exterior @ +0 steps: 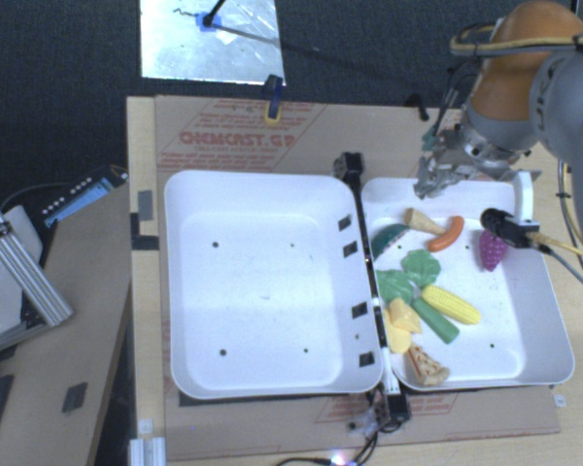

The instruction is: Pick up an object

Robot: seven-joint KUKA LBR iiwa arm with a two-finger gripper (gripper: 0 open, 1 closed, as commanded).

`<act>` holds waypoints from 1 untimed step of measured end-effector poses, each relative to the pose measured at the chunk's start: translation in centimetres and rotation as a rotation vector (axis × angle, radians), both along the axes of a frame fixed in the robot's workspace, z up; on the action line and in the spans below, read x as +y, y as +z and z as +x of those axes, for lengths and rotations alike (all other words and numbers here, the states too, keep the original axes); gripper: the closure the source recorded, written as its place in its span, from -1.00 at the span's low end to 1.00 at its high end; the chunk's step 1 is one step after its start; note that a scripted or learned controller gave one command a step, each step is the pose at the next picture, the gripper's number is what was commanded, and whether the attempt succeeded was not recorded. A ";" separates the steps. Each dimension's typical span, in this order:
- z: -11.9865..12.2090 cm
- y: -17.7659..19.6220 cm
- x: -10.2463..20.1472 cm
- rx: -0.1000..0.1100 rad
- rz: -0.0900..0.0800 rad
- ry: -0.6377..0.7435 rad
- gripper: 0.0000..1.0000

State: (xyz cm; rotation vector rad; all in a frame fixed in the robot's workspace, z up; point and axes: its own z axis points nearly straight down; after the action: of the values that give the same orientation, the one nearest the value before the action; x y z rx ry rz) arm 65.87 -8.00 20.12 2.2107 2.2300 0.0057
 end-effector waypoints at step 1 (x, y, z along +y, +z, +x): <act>-2.1 18.2 3.8 -0.018 -0.001 0.001 1.00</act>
State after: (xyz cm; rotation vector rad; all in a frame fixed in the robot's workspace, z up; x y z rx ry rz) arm 63.76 -4.21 38.31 2.2002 2.2209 0.0241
